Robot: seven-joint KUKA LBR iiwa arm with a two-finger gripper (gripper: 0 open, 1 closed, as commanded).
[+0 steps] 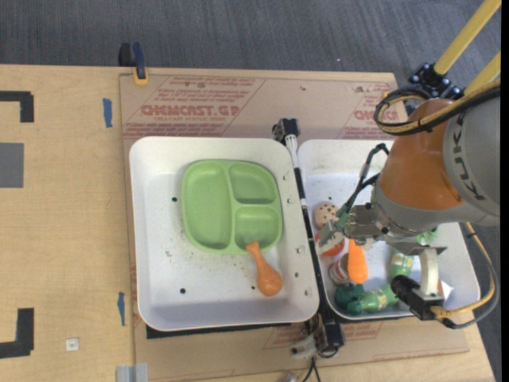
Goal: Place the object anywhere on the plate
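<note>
A green divided plate [231,205] lies in the left bin [151,237]. An orange club-shaped toy [264,272] lies in that bin, its thin end touching the plate's lower right rim and its round end on the bin floor. My gripper [350,233] hangs over the left part of the right bin [469,277], under the grey and orange arm [421,173]. An orange carrot-like toy [357,263] sits just below the gripper. Whether it touches the gripper is hidden by the arm's body.
The right bin also holds a beige speckled ball [325,212], a green toy [358,298], a red and white piece [339,271] and a pale green object [402,263]. The ridge between the bins [302,213] separates gripper and plate.
</note>
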